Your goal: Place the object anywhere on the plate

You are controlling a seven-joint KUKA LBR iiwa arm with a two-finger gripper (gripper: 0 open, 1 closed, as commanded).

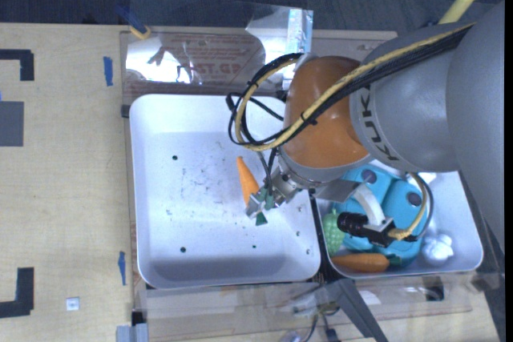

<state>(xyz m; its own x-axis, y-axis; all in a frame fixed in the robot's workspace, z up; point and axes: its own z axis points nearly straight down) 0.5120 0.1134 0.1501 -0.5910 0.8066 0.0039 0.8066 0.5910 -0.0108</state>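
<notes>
White bin point(184, 252): carrot point(247, 179) (seemingly touching) beside claw point(261, 208).

Two shallow white bins point(160, 172), wooden surface point(64, 172) with black markings point(18, 64), blue tape strips point(107, 70), clear plastic sheet point(200, 52)

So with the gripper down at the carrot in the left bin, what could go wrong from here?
1. The gripper sits at the green leafy end of the carrot, not its middle. A hold there, if there is one, may slip when lifted.
2. The blue plate in the right bin already has toys crowded on and around it, including a second carrot at its edge, so little bare surface is left for landing.
3. The arm hides much of the plate.
</notes>
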